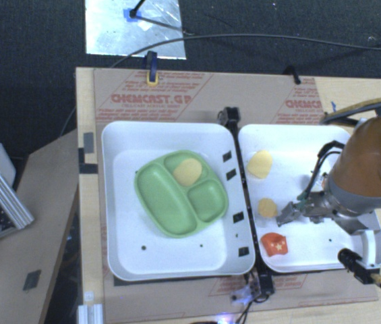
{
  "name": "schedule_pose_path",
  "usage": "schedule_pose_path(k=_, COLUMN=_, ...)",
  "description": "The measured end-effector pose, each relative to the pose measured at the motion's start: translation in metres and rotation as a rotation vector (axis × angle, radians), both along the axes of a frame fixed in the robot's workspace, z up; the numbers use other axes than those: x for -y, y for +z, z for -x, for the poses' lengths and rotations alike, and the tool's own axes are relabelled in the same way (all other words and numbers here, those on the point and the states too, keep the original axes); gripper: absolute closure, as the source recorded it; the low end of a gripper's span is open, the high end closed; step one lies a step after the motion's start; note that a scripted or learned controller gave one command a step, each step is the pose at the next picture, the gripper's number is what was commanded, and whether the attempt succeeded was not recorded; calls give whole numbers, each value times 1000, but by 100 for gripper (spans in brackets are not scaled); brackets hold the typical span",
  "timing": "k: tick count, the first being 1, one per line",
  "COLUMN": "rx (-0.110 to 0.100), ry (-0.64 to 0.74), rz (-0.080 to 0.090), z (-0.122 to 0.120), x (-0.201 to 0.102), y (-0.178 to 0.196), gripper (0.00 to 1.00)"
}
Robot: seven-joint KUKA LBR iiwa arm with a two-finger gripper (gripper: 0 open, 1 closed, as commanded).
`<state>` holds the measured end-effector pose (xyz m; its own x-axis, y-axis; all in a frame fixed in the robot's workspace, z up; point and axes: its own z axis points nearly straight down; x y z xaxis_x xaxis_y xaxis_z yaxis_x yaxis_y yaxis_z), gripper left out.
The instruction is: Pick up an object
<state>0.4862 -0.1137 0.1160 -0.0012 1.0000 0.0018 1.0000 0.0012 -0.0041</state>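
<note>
Both white bins look like smooth, slightly glossy plastic, the green divided tray a matt plastic, the printed board beneath them plain brown cardboard, the floor sheet crinkled shiny foil.

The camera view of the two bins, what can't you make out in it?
- Pincer: small and blurred in the camera view, so whether it is open or shut cannot be told.
- Right bin: its right part is hidden under the arm.
- Yellow item on the green tray: too blurred to identify.
- Red item and two yellow items: too small to name.
</note>
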Motion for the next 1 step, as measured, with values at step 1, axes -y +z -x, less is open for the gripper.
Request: schedule_pose_path(k=1, rx=7, ry=0, rz=2, z=-2, x=1, y=14, gripper=100)
